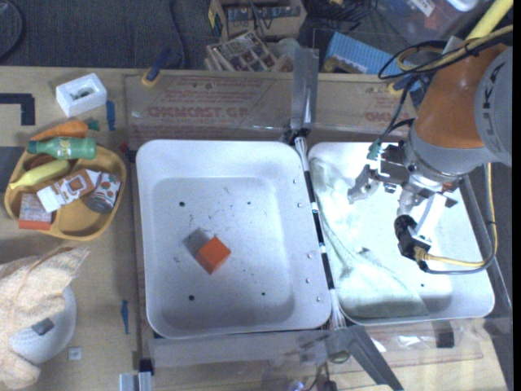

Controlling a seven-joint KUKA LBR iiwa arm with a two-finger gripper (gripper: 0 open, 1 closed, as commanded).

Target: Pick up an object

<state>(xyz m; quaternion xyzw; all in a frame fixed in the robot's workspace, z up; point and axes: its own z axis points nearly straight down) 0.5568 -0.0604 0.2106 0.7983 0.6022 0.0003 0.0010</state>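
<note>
An orange cube [215, 254] lies in the left bin [163, 177], a little left of its middle, casting a grey shadow on its upper left. My gripper [383, 208] hangs over the right bin [472, 292], near that bin's upper middle and far to the right of the cube. It is open, with one finger toward the bin's left wall and the other lower down, and nothing shows between them.
A ridge [313, 218] divides the two bins. A yellow cable [456, 261] loops from the wrist over the right bin. On the bench at left stand a wooden bowl of toy food [65, 190], a white box [81, 93] and a cloth [41, 300].
</note>
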